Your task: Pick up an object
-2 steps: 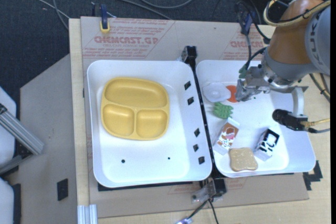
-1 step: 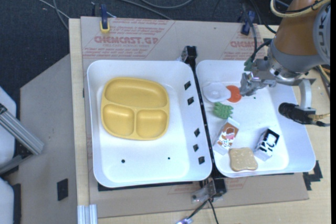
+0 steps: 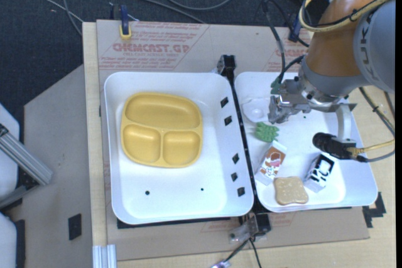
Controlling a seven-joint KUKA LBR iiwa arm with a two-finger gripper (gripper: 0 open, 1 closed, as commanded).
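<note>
A cardboard-topped bench (image 3: 157,47) carries two shallow white bins side by side. The right bin (image 3: 361,188) lies under the gripper (image 3: 281,111), and the left bin (image 3: 119,198) sits just beside it, away from the gripper. A blue clamp (image 3: 125,21) grips the bench's far edge, well apart from the gripper.

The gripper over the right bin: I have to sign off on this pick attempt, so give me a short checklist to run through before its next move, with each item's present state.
1. Gripper is over the right bin: ok.
2. A target lies close by: ok, the green toy sits just below it in the picture.
3. Nothing held between the fingers yet: cannot tell.
4. Green toy is apart from the small carton: ok, a gap shows.
5. Other items are out of the descent path: ok, the cookie and the black-and-white block lie nearer the front edge.
6. Yellow divided plate is out of the way in the left bin: ok.
</note>
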